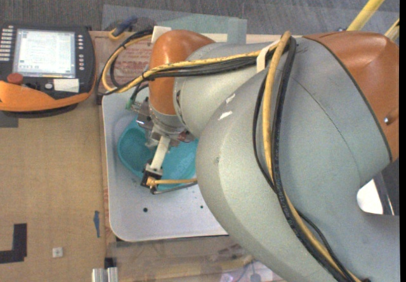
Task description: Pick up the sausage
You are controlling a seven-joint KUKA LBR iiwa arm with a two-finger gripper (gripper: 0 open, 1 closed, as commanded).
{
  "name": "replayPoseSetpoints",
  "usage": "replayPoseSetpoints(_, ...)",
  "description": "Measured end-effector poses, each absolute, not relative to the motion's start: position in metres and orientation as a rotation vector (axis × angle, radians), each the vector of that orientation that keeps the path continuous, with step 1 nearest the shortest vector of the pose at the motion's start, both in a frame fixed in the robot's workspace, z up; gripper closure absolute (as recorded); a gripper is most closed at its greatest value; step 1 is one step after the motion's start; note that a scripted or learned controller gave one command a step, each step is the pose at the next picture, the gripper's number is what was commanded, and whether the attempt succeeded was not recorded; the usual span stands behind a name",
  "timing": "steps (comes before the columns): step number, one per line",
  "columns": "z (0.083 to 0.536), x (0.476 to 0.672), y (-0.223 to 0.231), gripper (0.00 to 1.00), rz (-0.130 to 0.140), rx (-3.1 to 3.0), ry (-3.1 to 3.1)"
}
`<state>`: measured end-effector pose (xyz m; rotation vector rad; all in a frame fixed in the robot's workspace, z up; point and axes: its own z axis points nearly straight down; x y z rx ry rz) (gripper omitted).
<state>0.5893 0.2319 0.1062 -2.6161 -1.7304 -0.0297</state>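
The sausage cannot be placed with certainty. A reddish sliver [184, 137] at the 3 o'clock rim of a teal bowl [130, 147] may be it, mostly covered by the wrist. The bowl is set in a white bin [158, 224], at 9 o'clock in the scene. The end effector [158, 128] is held over the bowl; whether it is apart or together cannot be told. A sausage is judged light, soft, rather slippery and apt to roll, so it is best taken gently across its middle. A control pendant [44, 68] is laid on the counter [51, 173] at 10 o'clock.
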Motion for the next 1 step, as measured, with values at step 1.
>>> replayPoseSetpoints(1,0.1062,0.6243,0.2437,1.00,0.059,-2.682,-1.553)
